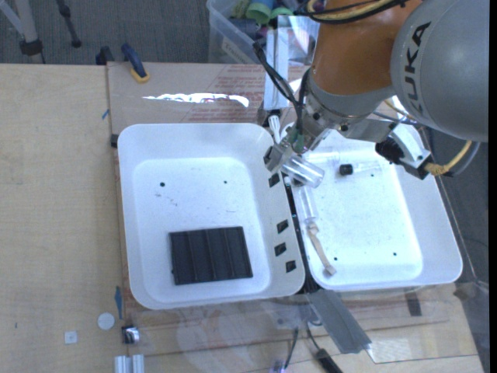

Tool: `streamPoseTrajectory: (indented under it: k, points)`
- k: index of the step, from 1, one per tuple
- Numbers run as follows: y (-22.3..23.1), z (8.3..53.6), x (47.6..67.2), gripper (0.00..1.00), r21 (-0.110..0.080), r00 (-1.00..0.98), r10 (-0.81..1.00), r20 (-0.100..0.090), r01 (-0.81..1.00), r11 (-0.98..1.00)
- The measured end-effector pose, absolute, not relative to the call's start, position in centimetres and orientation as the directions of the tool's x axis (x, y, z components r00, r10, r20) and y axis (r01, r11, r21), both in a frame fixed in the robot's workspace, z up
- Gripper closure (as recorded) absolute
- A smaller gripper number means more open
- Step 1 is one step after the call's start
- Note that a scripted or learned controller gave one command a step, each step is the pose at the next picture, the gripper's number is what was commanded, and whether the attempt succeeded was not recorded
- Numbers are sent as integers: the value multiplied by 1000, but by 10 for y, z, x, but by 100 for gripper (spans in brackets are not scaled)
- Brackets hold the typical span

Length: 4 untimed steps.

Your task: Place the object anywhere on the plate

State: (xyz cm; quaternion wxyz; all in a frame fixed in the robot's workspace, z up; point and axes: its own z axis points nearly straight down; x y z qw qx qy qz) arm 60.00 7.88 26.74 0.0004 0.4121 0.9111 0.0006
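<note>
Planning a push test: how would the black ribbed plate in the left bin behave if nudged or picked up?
The black plate lies flat, so it would probably slide, not roll or tip. Its straight edges suggest stiffness. Being so low against the left bin, it may be hard to pinch from above.

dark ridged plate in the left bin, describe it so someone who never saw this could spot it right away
Start at the left white bin, the one farther from the arm. On its floor, toward the near edge, lies the plate: a flat, dark rectangular slab with parallel grooves across its top. It is the bin's one large dark object; the other marks on that floor are tiny black specks.
</note>
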Motion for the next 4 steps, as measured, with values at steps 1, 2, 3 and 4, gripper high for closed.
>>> streamPoseTrajectory:
  k: [1,2,3,4]
  points:
    - [159,330,580,100,4,-717,697,-1,697,717]
    - [190,284,600,100,1,-902,431,1,431,902]
    - [209,236,657,100,4,-927,375,-4,375,927]
    - [225,294,659,100,5,-971,241,-6,241,971]
